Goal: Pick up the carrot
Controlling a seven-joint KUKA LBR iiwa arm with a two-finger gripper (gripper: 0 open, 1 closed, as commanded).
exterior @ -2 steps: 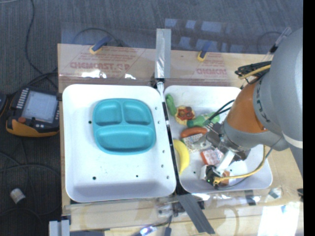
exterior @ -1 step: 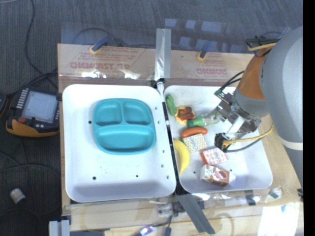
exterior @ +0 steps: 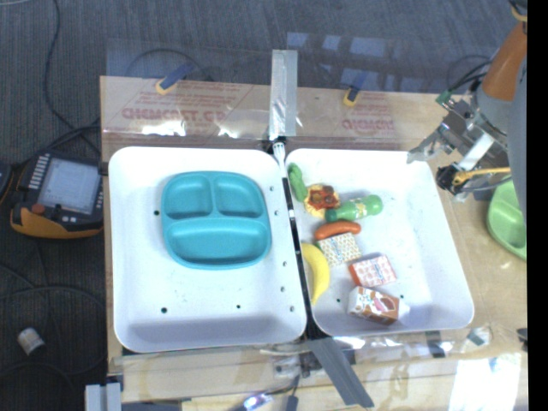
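The carrot is a small orange piece lying crosswise in the middle of the right bin. It sits between a green toy vegetable behind it and a checkered box in front of it. My gripper hangs over the far right corner of that bin, well up and to the right of the carrot. Its fingers are spread apart with nothing between them.
The right bin also holds a green cucumber, a red and yellow item, a banana, a red carton and a brown carton. A teal divided plate lies in the left bin. A green object sits outside at right.
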